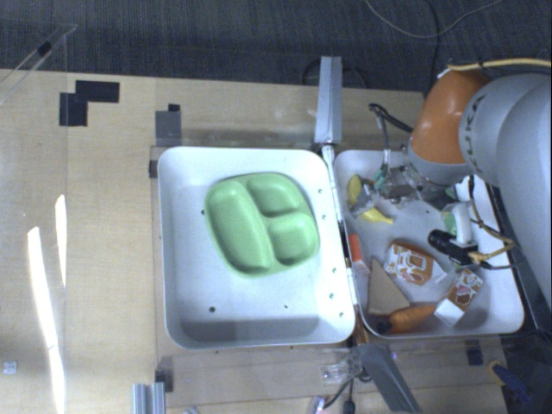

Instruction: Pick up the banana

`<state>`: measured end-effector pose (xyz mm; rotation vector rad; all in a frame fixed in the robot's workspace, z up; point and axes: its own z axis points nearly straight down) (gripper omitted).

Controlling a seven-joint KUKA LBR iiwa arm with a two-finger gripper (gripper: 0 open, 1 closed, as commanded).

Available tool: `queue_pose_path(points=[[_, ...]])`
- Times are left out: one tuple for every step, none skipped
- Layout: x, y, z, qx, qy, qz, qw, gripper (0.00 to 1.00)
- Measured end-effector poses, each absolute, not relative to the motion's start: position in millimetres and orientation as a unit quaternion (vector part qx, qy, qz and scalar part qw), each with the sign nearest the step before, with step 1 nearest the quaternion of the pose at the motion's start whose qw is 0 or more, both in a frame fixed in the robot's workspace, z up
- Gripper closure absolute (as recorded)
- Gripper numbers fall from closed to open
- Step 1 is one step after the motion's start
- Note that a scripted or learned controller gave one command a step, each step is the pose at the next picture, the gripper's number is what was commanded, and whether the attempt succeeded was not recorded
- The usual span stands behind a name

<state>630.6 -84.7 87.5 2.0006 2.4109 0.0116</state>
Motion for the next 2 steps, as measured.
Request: queue_pose_path(points=[[632.9,-82.5,96.6,0.638,0.77,0.006,0.004,1.0],[670.9,-22.5,196.8,0.674,0.738,0.0016,0.002,1.0]])
